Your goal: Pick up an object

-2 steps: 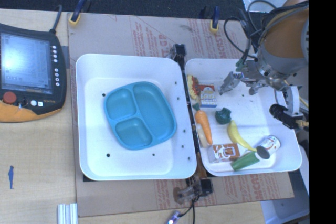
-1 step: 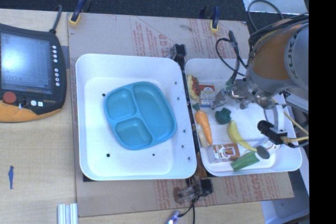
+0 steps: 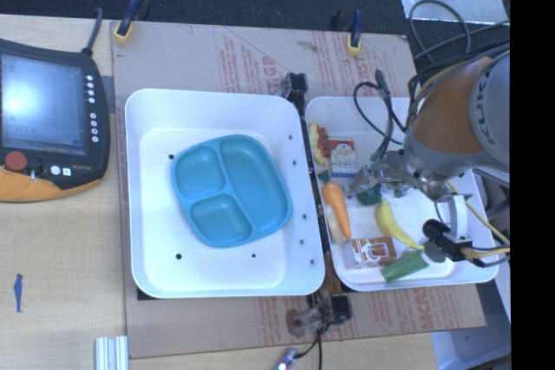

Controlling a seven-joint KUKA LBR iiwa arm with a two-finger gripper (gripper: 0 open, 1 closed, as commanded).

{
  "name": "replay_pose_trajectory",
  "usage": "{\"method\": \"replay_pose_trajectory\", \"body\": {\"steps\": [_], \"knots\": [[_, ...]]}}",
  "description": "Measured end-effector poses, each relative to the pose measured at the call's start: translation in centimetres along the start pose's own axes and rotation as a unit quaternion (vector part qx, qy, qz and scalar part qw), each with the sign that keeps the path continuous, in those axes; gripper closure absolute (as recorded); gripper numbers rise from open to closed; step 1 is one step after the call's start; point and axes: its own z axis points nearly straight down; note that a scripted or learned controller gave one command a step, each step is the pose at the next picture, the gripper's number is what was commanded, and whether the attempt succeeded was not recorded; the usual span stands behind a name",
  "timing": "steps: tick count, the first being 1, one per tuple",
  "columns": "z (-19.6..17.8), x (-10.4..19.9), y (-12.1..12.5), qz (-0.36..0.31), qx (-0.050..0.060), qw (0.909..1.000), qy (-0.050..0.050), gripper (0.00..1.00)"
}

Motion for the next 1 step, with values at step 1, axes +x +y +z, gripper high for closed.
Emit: {"method": "replay_pose_trajectory", "body": {"steps": [1], "knots": [[-1.03,-0.12,0.02,-0.001,0.001,1.0,-0.001,1.0]]}}
